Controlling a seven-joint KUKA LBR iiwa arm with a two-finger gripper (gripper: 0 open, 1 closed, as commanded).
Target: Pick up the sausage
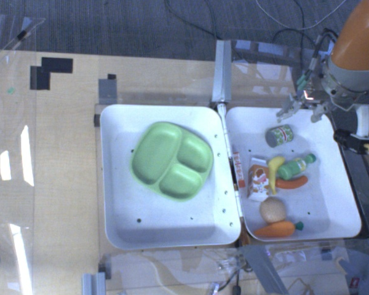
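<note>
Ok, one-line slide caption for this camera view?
Pincer poised over the right bin's far edge, the sausage lying untouched among toy foods; green plate in left bin.

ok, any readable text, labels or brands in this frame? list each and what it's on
Nothing can be read at this resolution.
Can: label print is too blurred.
Red and white packet: printed front, no letters resolve.
Green bottle: label too small.
Red and white strip on the divider between the bins: markings, unreadable.
Black patches on the bench: plain, no text.
</note>
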